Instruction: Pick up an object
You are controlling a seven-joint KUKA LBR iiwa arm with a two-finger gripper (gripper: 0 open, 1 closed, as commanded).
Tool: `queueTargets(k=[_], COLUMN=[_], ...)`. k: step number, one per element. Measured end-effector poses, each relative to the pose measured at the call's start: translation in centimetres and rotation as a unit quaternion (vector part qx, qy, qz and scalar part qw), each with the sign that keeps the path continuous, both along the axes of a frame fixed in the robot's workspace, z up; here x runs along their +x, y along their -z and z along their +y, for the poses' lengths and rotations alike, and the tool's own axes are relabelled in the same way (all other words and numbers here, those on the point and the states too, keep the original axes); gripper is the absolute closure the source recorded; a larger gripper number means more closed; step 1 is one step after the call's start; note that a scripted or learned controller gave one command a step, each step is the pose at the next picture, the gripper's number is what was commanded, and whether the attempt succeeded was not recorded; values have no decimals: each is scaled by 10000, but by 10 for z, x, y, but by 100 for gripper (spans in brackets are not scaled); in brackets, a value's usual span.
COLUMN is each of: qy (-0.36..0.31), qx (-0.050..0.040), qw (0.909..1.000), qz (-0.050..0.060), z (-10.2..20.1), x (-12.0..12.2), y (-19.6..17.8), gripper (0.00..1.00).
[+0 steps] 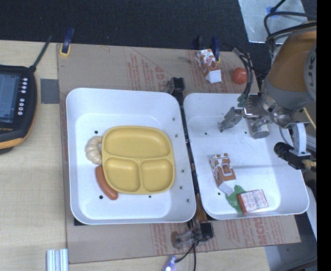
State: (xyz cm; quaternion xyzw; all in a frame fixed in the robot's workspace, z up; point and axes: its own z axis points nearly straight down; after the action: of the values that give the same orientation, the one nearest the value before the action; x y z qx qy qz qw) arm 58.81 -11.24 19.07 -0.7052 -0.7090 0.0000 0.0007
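My gripper (pixel 230 121) hangs over the upper part of the right bin (pixel 278 151), open, with nothing between its fingers. Below it on the bin floor lies a small brown-and-white carton (pixel 222 169), apart from the gripper. Near the bin's front edge a green packet (pixel 235 197) touches a red-and-white box (pixel 253 200). The left bin (pixel 83 109) holds a yellow divided plate (pixel 137 158), with an orange sausage (pixel 105 186) and a beige piece (pixel 93 149) along its left side.
Behind the right bin, on the cardboard, stand another small carton (pixel 208 64) and a red ball (pixel 240 75). A tablet controller (pixel 4 106) lies on the bench at far left. Cables and the arm's body (pixel 292 72) crowd the right side.
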Motion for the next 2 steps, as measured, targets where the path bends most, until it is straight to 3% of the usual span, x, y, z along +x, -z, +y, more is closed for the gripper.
queueTargets(k=[1,2], qy=[7,-6], qx=[3,0], qw=[10000,10000], qz=[17,29], z=[6,5], x=[-59,-59], y=[99,89], gripper=[0,100])
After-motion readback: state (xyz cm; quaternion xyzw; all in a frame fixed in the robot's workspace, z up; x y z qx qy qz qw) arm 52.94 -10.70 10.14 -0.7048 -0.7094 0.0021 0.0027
